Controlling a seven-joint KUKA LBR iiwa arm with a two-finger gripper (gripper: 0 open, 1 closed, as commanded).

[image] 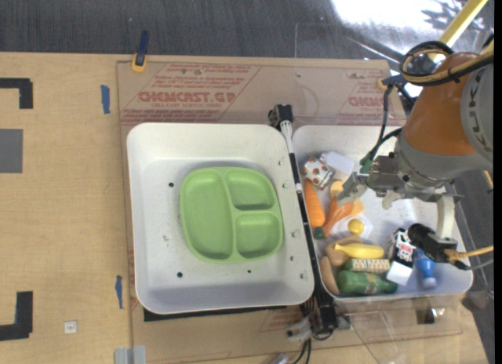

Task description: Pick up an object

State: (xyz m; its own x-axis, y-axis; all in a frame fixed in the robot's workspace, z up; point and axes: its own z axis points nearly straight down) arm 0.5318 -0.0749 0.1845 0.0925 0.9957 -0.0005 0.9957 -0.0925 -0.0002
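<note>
Two white bins sit side by side: the left bin point(149, 221) holds a green divided plate point(231, 213), and the right bin point(463, 276) — at the lower right of the frame — holds a heap of toy food. An orange carrot point(314, 205) lies along its left wall, with a yellow banana point(361, 251) and a green bottle point(365, 282) below. The gripper point(354, 184) hangs over the bin's upper middle; whether it is clenched or released cannot be told.

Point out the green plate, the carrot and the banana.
green plate point(210, 215): camera view, floor of its large left compartment.
carrot point(314, 206): camera view, middle of its orange body.
banana point(362, 251): camera view, middle of the yellow fruit.
</note>
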